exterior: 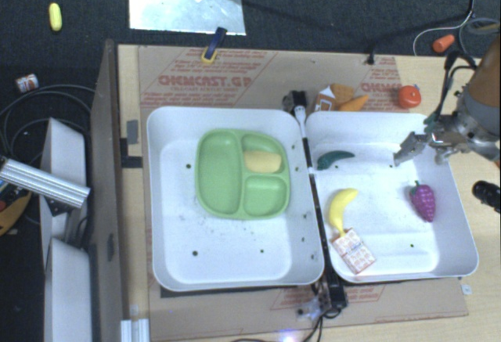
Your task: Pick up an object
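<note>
2 white bins side by side on the bench. Left bin (pixel 180 254) holds a green divided plate (pixel 235 176) with 3 compartments; a yellow block (pixel 263 162) lies in its upper right compartment. Right bin (pixel 454 254) holds a dark green pepper (pixel 335 157) near the upper left, a banana (pixel 340 206) lower left, a small red-and-white checked packet (pixel 355 250) touching the banana's lower end, and a purple grape bunch (pixel 423 201) at right. Gripper (pixel 412 146) hangs over the right bin's upper right part, above and just left of the grapes, apart from them; nothing between its fingers, and can't tell if they're spread or pressed together. Behind the bins on the cardboard: an orange carrot-like toy (pixel 354 103) and a red-orange round toy (pixel 409 96).
</note>
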You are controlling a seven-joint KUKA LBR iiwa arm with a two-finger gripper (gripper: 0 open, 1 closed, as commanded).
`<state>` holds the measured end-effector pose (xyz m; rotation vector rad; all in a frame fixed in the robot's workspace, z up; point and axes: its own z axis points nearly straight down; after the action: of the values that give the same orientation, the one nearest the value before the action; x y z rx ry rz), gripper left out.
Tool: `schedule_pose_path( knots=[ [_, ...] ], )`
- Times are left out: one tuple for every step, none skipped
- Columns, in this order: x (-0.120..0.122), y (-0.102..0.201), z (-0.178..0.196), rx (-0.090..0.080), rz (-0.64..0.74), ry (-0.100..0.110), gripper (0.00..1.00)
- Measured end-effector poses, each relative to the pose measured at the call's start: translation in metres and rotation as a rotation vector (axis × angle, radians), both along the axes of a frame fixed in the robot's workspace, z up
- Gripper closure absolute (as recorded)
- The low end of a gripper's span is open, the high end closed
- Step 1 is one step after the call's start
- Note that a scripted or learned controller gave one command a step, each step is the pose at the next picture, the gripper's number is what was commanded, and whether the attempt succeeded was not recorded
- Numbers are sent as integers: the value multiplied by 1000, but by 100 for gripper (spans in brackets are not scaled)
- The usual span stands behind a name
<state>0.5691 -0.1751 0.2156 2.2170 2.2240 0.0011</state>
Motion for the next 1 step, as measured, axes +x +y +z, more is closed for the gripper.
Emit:
schedule_pose_path(
  knots=[
    [1,69,-89,3,5,4,0]
  ],
)
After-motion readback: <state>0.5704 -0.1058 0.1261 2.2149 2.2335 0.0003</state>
